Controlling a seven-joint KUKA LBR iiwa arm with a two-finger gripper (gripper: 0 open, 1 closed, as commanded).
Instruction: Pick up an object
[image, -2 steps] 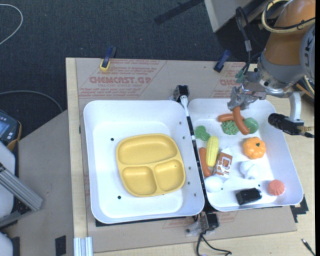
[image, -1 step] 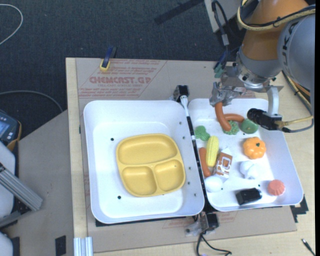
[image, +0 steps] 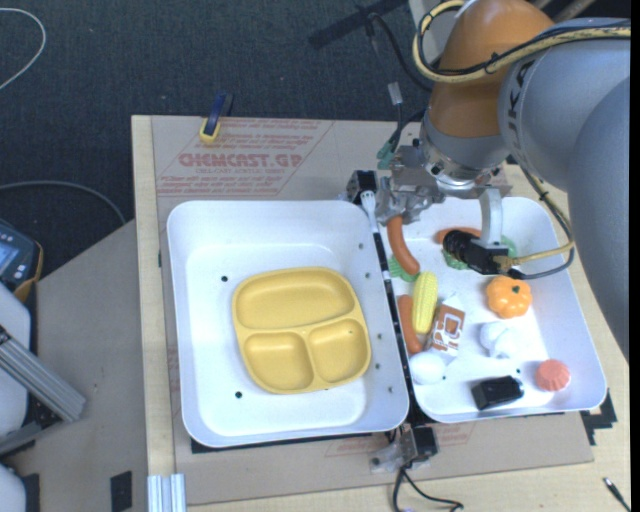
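Observation:
My gripper (image: 402, 205) hangs over the far left corner of the right bin (image: 575, 330), just above the upper end of an orange-red sausage (image: 404, 250). Nothing can be seen held in it. Below the sausage lie a yellow corn cob (image: 425, 301) and a carrot (image: 405, 323) along the bin's left wall. An orange pumpkin (image: 508, 297) sits to the right of them. A small printed box (image: 448, 330), two white pieces (image: 429, 368) (image: 495, 338), a black block (image: 497, 391) and a red-orange ball (image: 552, 375) lie nearer the front.
The left bin (image: 195, 300) holds a yellow divided tray (image: 300, 328). A green item (image: 508, 246) peeks out near the right bin's far side. The grey arm with its orange band (image: 480, 60) covers the bin's far right corner.

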